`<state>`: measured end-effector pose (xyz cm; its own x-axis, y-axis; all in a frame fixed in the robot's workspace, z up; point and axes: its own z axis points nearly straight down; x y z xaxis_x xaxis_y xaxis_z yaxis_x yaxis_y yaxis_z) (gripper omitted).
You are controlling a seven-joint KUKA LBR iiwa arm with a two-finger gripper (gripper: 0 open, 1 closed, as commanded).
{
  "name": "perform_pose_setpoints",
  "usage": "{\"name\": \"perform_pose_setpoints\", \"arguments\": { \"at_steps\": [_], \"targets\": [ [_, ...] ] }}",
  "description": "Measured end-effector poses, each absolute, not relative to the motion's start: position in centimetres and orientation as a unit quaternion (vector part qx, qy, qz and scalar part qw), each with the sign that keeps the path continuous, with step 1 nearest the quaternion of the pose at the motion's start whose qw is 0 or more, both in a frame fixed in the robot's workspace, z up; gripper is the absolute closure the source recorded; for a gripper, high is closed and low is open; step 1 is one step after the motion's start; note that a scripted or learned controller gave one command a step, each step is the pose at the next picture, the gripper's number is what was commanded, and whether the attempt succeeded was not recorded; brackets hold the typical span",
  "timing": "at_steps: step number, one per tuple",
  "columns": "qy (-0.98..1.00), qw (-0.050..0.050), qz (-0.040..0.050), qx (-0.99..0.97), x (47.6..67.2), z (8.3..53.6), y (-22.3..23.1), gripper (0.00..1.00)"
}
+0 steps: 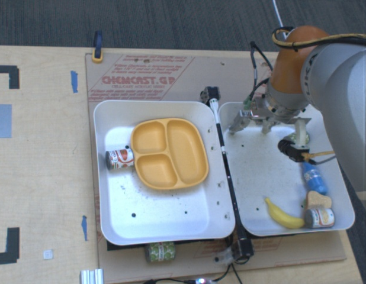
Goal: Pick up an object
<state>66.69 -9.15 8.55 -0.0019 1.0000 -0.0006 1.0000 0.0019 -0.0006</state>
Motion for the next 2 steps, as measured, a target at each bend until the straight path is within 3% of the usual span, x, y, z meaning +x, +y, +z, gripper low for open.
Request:
{"name": "perform_pose_setpoints", "arguments": {
  "at_steps": [1,2],
  "targets": [
    [-0.707,0.000,0.0002,-0.707,65.1,8.6,-9.6,0.00],
    [-0.707,0.000,-0.0004,-0.708,56.0,8.7,-10.2,0.00]
  ]
}}
